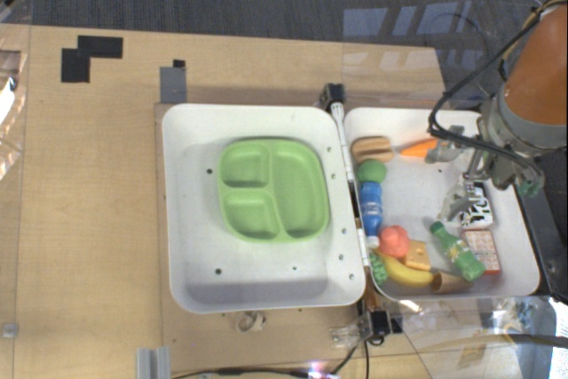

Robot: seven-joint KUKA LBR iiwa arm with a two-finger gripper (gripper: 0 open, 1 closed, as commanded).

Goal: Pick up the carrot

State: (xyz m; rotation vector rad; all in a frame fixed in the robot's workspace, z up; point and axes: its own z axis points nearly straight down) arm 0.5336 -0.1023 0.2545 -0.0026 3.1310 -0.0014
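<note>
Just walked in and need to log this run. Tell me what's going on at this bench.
A grey arm with an orange band reaches in from the right, its tool hovering over the right bin. The carrot lies at the far edge of that bin beside a small burger, not yet picked up. A green bottle, a banana and other toys crowd the same bin. The left bin holds a green divided plate.

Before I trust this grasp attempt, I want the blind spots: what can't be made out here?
- Carrot: its right end is hidden behind the tool in the camera view.
- Tool: finger state unreadable, too small and cluttered by cables.
- Arm: cut off by the right edge.
- Patterned box: print too small to read.
</note>
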